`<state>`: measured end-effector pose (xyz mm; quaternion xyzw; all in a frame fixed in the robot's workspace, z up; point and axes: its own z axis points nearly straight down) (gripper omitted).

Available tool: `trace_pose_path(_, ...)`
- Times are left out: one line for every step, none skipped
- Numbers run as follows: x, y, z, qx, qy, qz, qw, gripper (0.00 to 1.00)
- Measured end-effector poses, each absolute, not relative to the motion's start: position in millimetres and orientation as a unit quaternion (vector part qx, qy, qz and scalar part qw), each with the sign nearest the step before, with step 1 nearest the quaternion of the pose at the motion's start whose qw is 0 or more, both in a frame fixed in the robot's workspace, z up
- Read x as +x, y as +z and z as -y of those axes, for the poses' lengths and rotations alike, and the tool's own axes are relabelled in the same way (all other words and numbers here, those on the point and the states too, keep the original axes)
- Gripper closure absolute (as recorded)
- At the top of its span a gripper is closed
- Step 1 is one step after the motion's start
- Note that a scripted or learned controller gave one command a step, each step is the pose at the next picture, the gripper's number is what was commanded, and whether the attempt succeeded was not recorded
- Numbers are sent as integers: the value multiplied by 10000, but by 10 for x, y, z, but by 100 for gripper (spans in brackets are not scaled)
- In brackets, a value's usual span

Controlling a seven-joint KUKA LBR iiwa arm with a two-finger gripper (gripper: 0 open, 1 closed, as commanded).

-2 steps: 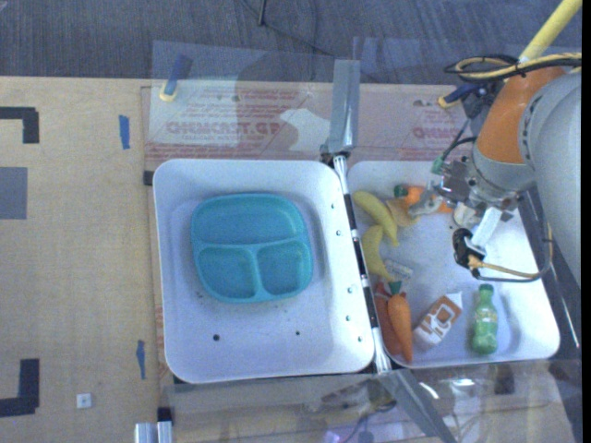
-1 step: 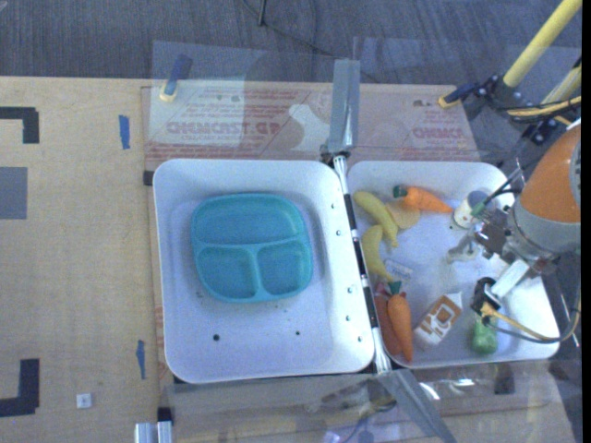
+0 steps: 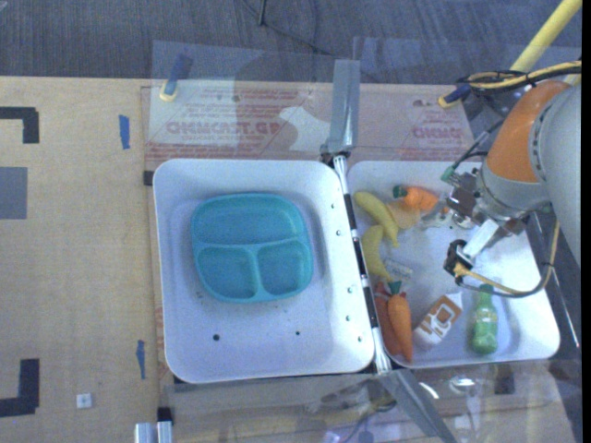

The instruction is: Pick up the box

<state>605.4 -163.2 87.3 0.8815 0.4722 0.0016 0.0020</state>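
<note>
Lowest in the camera view, three things are lying in a row along the near side of the right bin [image 3: 545, 335]: one long carrot [image 3: 399, 327] with its green top pointing away from the near rim, one box [image 3: 439, 318] and one green bottle [image 3: 483, 321]. That box, orange and white, is the one I am after. It is sitting tilted between the carrot and the bottle, near both, though I cannot tell whether it is touching either.

Farther up the same bin, two bananas [image 3: 377, 212] are lying end to end beside the wall it shares with the other bin. One stubby orange vegetable with a green tip [image 3: 420, 197] is resting just right of the upper banana.

I am reaching in from the right, with my gripper [image 3: 454, 203] hanging over the far part of this bin, just beside that orange vegetable and well apart from the box. I am not holding anything that I can see, and I cannot tell whether my gripper is apart or together.

Two bins are standing side by side in all. In the left bin [image 3: 175, 340], one teal plate [image 3: 251, 246] is lying flat, divided into three compartments.
</note>
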Motion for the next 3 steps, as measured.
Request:
trace_pose_path(6389, 866, 1804, 8812, -134, -4723, -155, 0)
trace_pose_path(6445, 987, 1799, 8814, -45, -4723, -27, 100)
trace_pose_path(6421, 966, 1797, 8812, -89, -4726, -55, 0)
